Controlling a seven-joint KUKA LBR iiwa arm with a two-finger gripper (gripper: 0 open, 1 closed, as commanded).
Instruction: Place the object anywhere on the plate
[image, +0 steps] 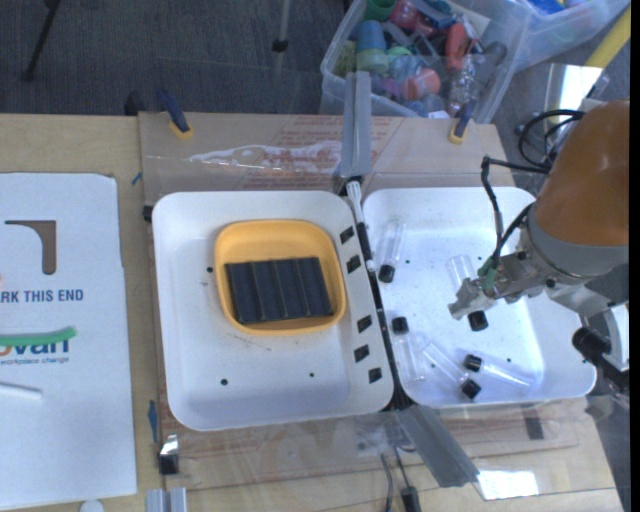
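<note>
The gripper (472, 305), finger state impossible to tell, hangs over clear plastic vials (487, 369) in the right bin (560, 375); the yellow plate (275, 240) holds a dark ribbed block (278, 290).

White printed card (60, 330) lies at nine o'clock on the surface (100, 145). Clear bin of coloured items (420, 50) sits at twelve o'clock beyond it.
</note>
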